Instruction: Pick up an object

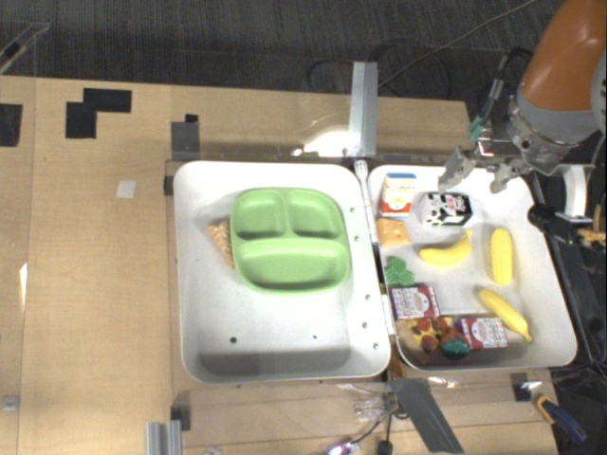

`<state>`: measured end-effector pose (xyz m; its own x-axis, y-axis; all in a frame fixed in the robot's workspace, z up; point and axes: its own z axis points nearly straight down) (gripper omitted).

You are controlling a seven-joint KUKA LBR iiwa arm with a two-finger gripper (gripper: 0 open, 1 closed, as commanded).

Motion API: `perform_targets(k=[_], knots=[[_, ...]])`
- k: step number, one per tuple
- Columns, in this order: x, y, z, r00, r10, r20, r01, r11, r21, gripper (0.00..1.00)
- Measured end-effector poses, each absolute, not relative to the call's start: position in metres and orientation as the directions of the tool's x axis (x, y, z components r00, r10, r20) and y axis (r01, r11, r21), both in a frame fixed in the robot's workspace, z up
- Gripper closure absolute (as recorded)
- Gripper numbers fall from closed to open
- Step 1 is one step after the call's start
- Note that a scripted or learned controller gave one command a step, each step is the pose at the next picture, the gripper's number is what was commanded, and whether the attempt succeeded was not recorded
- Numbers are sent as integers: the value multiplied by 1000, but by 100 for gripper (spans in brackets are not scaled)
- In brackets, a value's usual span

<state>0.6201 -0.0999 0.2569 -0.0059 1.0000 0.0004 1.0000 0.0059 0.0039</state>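
My gripper (478,172) hovers over the far edge of the right bin (555,282), its two fingers (455,171) spread open with nothing between them. Just below it, nearer the camera, lies a black-and-white cow-patterned carton (444,209). To that carton's left are a white carton with blue and orange print (399,193) and a tan snack (392,231). Three yellow bananas lie in this bin: one in the middle (446,252), one upright at the right (501,256), one slanted near the front (505,314).
The right bin's front holds a green toy (398,273), two maroon cartons (414,301) (484,332) and a heap of small colourful pieces (434,335). The left bin (275,344) carries a green divided plate (287,238) with a tan item (220,243) beside it. A metal post (364,102) stands behind the bins.
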Motion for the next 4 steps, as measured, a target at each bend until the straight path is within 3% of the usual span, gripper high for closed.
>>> perform_targets(k=[1,2,3,4], knots=[[574,-84,140,-18,1000,1,1000,18,3,0],[573,-100,99,36,999,-5,999,-36,32,0],[577,-97,113,34,999,-2,999,-34,42,100],[577,-97,113,34,999,-2,999,-34,42,0]])
